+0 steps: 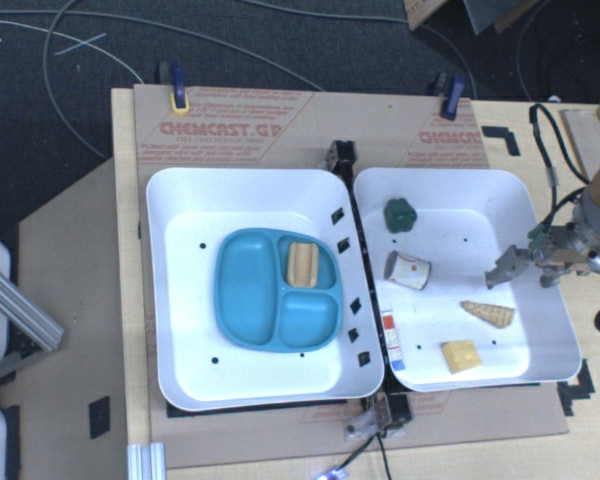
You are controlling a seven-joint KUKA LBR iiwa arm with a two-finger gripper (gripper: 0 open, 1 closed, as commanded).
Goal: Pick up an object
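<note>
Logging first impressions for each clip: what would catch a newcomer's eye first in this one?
The bright blue divided plate in the left bin stands out most, with a tan bread-like piece lying in its upper right compartment. In the right bin, small things lie scattered: a dark green lump, a small tipped-over cup, a tan wedge and a yellow block. The gripper hovers at that bin's right side.
</note>
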